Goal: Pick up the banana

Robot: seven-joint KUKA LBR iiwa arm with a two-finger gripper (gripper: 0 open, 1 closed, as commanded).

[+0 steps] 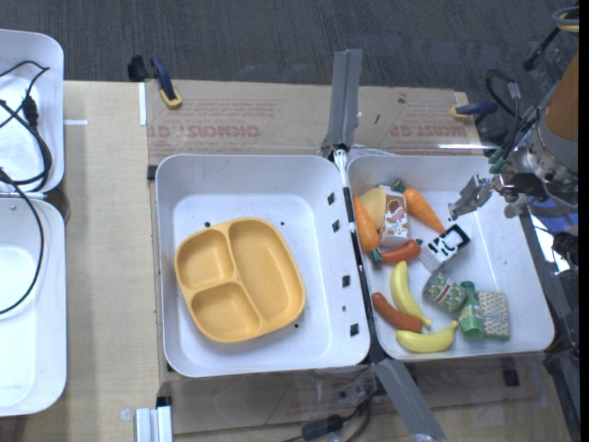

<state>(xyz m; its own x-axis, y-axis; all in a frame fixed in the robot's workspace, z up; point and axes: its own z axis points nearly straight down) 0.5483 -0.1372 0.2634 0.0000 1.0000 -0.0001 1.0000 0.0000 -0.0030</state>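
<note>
Two yellow bananas lie in the right bin (529, 274). One banana (403, 290) lies lengthwise near the middle, and a second banana (427, 341) curves along the front wall. My gripper (490, 201) hovers over the bin's back right part, well behind and to the right of both bananas. Its fingers (468, 197) are spread open with nothing between them.
Around the bananas lie a carrot (423, 208), a small carton (396, 217), two red sausages (398, 312), a black-and-white block (448, 242), green packets (446, 292) and a waffle (495, 313). The left bin (175, 210) holds a yellow divided plate (239, 279).
</note>
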